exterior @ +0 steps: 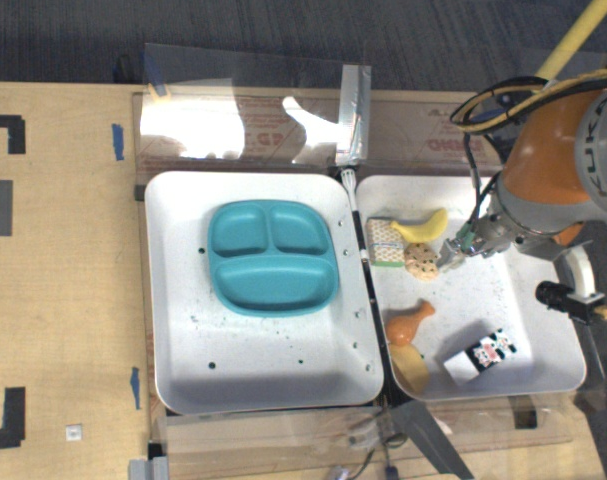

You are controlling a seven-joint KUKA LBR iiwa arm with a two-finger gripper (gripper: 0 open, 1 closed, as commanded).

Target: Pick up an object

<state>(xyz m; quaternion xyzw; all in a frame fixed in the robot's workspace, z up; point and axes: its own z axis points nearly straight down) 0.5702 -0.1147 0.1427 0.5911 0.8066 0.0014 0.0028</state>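
In the right bin [543, 368] lie a yellow banana [423, 228], a round cookie [418, 260], a striped green-and-white block [384, 242], an orange chicken-leg toy [407, 323], a tan rounded piece [410, 368] and a white box with black markings [480, 355]. My gripper [453, 255] hangs low over the bin's upper middle, its tip right beside the cookie and just below the banana. I see nothing held between its fingers.
The left bin [183, 348] bears a teal divided plate [273, 256]. A clear plastic sheet [243, 118] stands behind the bins. The arm's orange band [548, 158] and cables [483, 108] overhang the right bin's far right corner.
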